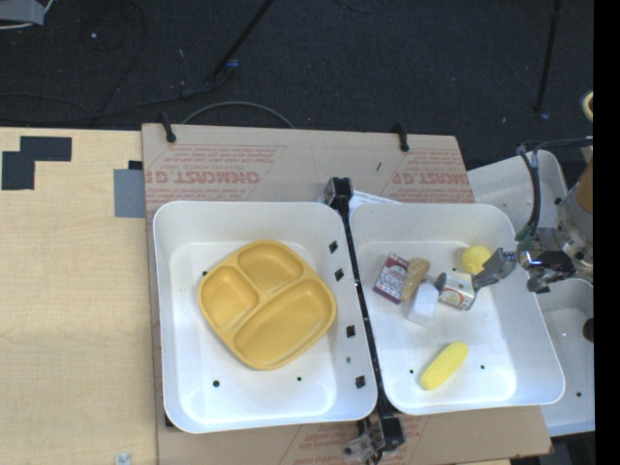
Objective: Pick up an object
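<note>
Left bin [179,260]: it carries a yellow divided plate [267,303] with three compartments, lying flat near the middle and turned at an angle.

Right bin [528,376]: this is where the loose things lie, most of them in the upper half.

Cluster in the right bin: a small dark red packet [391,279] touches a tan piece [417,273], and a white block [423,301] lies just below the tan piece. A small silvery can-like thing [455,296] sits beside the white block on its right.

Yellow ball [476,258]: it rests near the bin's right wall, just above the silvery thing.

Corn cob [444,366]: a yellow toy cob lies on its own in the lower part of the right bin, tilted, well apart from the cluster.

Gripper [489,271]: it reaches in over the right wall of the right bin, its tip next to the yellow ball and the silvery thing.

Fingers: from where I stand I cannot tell whether they are parted or closed, nor whether anything is between them.

Surroundings: cardboard [300,168] lies under both bins.
</note>
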